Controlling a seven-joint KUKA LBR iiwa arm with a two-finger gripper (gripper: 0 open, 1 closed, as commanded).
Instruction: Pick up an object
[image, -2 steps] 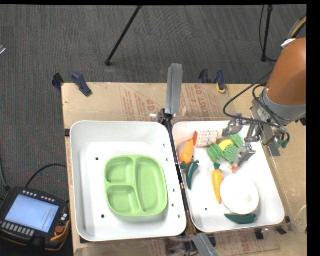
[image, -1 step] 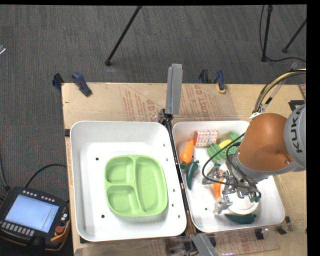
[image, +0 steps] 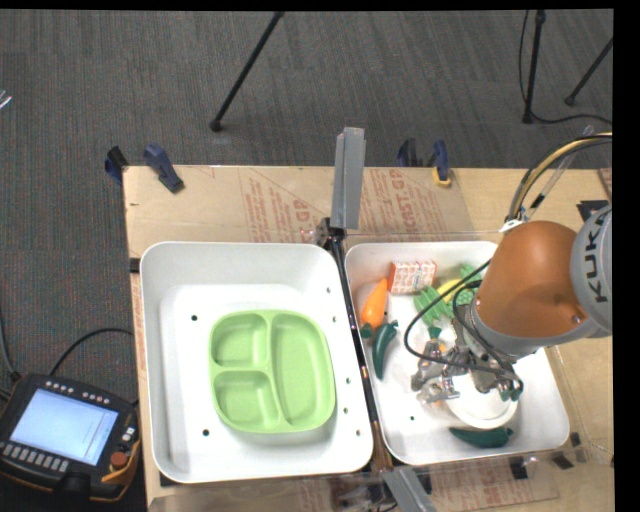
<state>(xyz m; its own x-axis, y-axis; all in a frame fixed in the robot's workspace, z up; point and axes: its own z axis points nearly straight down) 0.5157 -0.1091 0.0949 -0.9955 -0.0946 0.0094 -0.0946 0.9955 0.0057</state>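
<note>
Orange-banded and bulky, the arm's wrist (image: 530, 285) sits closest to the lens, entering from three o'clock and hanging over the right bin (image: 545, 425). Below it the gripper (image: 452, 378) is lowered among the clutter near that bin's centre; metal linkages and cables crowd the fingers, so whether they are spread or pressed together I cannot tell, and nothing can be seen pinched between them.

Just at the gripper's five o'clock, touching or nearly so, lies a white round dish (image: 485, 406), and beyond it at five o'clock a dark green pod-shaped toy (image: 480, 435) rests with its long axis running roughly three to nine. At the gripper's nine o'clock lies a dark green pepper (image: 384, 346), long axis close to twelve to six, with an orange carrot-like piece (image: 374, 303) just beside it towards eleven. A small patterned box (image: 412, 276) sits at the gripper's eleven o'clock, and light green leafy pieces (image: 432, 303) lie near twelve.

The likeliest target is whatever lies directly under the fingers, probably the white dish's rim or something against it; its broad round form seems awkward for a two-finger pinch.

Over at nine o'clock, well apart, the left bin (image: 180, 275) holds a light green divided plate (image: 272, 371).
</note>
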